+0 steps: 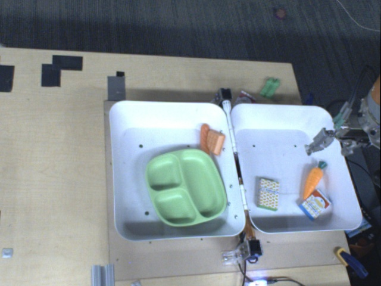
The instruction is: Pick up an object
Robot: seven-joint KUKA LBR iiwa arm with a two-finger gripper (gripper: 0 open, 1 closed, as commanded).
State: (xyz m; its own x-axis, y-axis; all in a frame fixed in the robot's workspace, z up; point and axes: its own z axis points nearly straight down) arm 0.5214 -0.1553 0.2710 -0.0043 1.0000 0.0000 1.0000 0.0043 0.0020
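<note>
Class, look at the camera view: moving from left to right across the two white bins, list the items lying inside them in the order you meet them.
Green divided plate → orange snack piece → small patterned packet → toy carrot. The little carton by the carrot overlaps it sideways, so it is left out.

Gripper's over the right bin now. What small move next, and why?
Probably ease the gripper down and slightly toward the carrot. It hangs above the right bin holding nothing, and the carrot lies just below it in view, leaning against the small carton.
</note>
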